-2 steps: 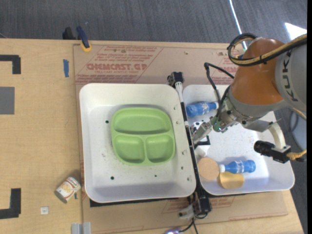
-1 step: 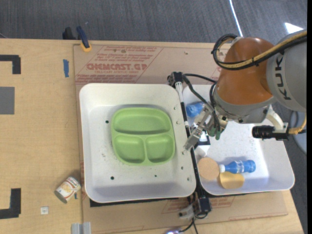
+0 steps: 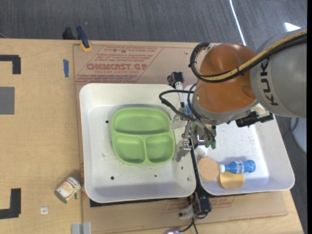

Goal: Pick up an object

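Observation:
A green divided plate (image 3: 142,135) lies in the left bin (image 3: 97,130). In the right bin (image 3: 273,150) lie a round tan block (image 3: 208,169), a yellow-tan piece (image 3: 231,180) and a small blue bottle (image 3: 240,167) near the front. My gripper (image 3: 192,141) hangs over the ridge between the two bins, just right of the plate and just above the tan block. The grey arm with its orange band (image 3: 225,82) covers much of the right bin behind it. Nothing shows between the fingers.
A small crumpled carton (image 3: 67,188) lies on the wooden bench left of the bins' front corner. A cardboard sheet (image 3: 122,65) with red print lies behind the bins. Blue clamps (image 3: 84,39) sit at the back left. Cables (image 3: 195,209) hang at the front edge.

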You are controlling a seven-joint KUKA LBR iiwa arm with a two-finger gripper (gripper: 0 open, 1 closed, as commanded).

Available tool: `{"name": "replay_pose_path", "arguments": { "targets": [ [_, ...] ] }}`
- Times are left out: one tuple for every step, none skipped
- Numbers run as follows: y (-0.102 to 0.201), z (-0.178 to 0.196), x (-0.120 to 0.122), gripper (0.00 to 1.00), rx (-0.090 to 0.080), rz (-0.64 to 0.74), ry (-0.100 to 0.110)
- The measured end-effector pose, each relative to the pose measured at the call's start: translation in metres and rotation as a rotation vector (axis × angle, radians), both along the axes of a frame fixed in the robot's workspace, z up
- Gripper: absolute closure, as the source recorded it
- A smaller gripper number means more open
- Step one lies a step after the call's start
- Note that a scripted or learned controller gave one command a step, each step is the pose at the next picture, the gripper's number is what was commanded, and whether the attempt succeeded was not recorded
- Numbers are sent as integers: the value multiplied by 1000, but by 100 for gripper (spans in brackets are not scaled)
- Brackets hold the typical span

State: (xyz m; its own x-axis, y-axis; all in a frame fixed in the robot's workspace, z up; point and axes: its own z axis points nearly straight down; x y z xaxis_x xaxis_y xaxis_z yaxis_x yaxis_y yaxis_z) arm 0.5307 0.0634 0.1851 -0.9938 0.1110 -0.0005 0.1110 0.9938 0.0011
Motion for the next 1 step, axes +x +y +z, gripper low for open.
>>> {"name": "replay_pose_path", "arguments": {
  "targets": [
    [30, -96, -2, 0, 0, 136, -7]
  ]
}}
